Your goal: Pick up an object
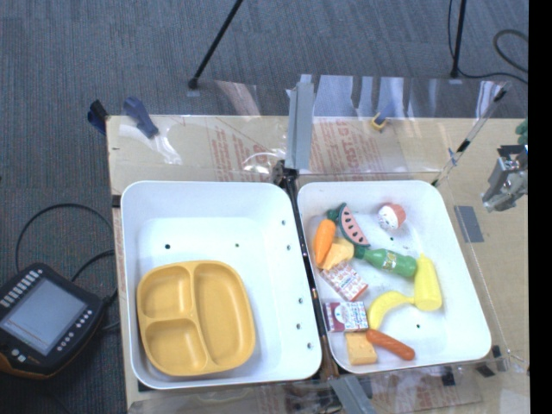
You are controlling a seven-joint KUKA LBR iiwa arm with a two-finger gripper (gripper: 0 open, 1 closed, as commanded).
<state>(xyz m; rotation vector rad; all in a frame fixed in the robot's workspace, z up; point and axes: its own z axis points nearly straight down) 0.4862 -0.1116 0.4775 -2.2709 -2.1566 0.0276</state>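
Note:
The right bin (461, 240) holds several toy foods: a carrot (323, 241), a watermelon slice (352, 224), a red and white ball (392, 216), a green bottle (390, 261), a yellow corn-like piece (427, 285), a banana (385, 307), a pink packet (347, 280), a maroon carton (347, 316), an orange block (360, 348) and a sausage (390, 344). My gripper (503, 184) hangs at the far right, outside the right bin's upper right corner and well apart from every item. Nothing shows in it.
The left bin (216, 205) holds a yellow divided plate (196, 317). A grey upright bar (299, 132) stands behind the seam between the bins. A teach pendant (39, 317) lies on the floor at the left. Tripod legs (220, 33) cross the carpet behind the bench.

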